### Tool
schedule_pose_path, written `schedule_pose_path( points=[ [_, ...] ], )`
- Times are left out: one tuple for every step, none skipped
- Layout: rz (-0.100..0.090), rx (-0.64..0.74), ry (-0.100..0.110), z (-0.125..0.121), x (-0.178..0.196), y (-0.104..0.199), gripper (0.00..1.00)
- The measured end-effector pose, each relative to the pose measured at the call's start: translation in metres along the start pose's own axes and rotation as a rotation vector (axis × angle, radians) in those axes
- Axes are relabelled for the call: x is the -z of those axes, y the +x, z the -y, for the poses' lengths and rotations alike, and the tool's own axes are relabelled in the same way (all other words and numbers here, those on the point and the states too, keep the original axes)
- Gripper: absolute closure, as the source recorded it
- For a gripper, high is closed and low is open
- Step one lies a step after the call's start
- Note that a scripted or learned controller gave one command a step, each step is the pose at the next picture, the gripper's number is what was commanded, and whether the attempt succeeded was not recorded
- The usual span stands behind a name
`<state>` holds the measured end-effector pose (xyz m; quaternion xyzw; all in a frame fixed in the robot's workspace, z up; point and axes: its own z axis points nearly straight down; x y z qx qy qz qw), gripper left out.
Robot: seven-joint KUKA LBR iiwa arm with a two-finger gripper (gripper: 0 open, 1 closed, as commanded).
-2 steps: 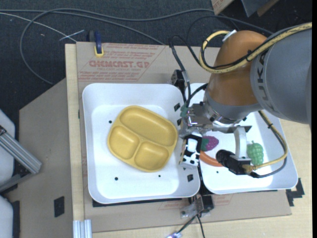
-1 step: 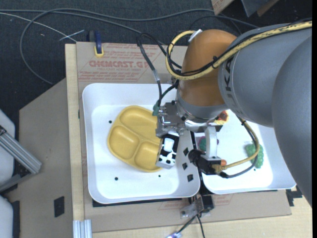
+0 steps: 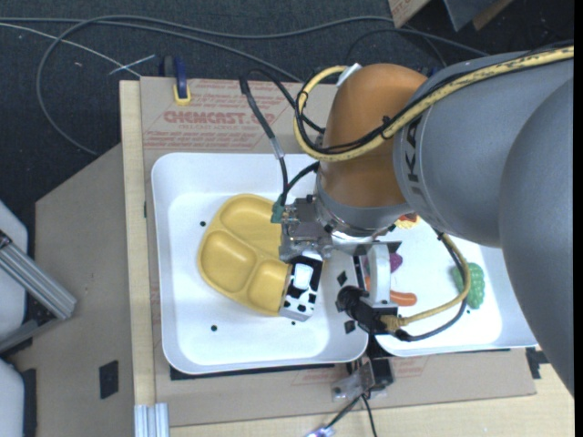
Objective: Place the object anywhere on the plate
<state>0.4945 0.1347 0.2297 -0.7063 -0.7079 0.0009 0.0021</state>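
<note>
A yellow plate (image 3: 239, 251) with several compartments lies in the left bin (image 3: 182, 317), towards its right side. The grey arm with its orange band reaches in from the right and covers the plate's right edge. My gripper (image 3: 301, 288) shows as a white and black tip below the wrist, hanging over the plate's lower right corner. I cannot make out any object in it from this angle.
The right bin (image 3: 492, 321) is mostly hidden by the arm. In it lie a green object (image 3: 474, 283), an orange-red object (image 3: 403, 297) and a purple one (image 3: 395, 260). Yellow and black cables loop around the wrist. A cardboard sheet lies under both bins.
</note>
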Motion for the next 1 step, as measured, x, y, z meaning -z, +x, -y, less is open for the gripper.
schedule_pose_path(
  points=[
    [0.001,-0.002,0.000,-0.0005,-0.0002,-0.0009,0.00]
  ],
)
